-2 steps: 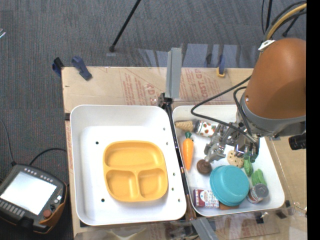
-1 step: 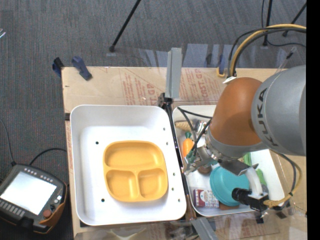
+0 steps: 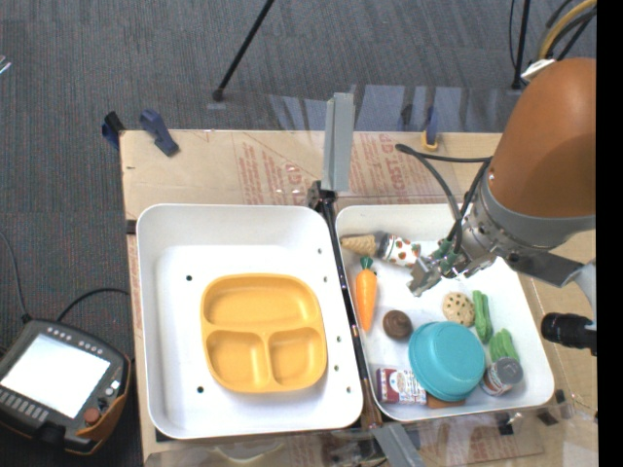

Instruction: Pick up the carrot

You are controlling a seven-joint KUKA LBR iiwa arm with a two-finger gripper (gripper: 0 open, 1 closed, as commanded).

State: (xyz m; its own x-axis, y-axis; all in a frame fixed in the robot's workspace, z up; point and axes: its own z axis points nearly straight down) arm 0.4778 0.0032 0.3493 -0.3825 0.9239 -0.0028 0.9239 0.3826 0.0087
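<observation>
carrot [image 3: 365, 298] – lay in the right bin [image 3: 531, 319], close by its left wall, green top up, tip down | hand [image 3: 425, 277] – hung to the carrot's right, a bit higher, nothing seen in it, could not tell if spread or pressed | next – hand likely needed to go left, fingers across the carrot's long way

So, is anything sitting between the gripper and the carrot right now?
Nothing visible does. The gripper hangs over the right bin, and the carrot lies to its left by the bin's left wall, with bare white floor between them. The brown round piece sits below that line.
</observation>
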